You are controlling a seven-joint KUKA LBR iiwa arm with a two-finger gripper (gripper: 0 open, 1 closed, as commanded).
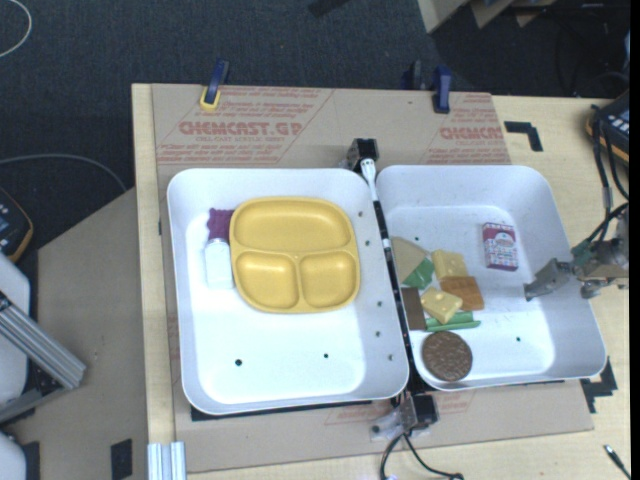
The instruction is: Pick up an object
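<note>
My gripper (556, 276) reaches in low over the right rim of the right bin (520, 193), small and dark in the camera view. It touches no object. The nearest object is a small red and white box (499, 246), lying up and to its left. A cluster of toy food pieces, tan (449, 265), orange (463, 292), yellow (440, 303) and green (417, 273), lies by the bin's left wall. In the bin's front left corner rests a brown round disc (446, 355).
The left bin (270, 368) holds a yellow divided plate (294, 253), with a purple item (219, 222) and a white item (217, 264) at the plate's left edge. Clamps (211, 88) and cables sit around the cardboard-covered bench.
</note>
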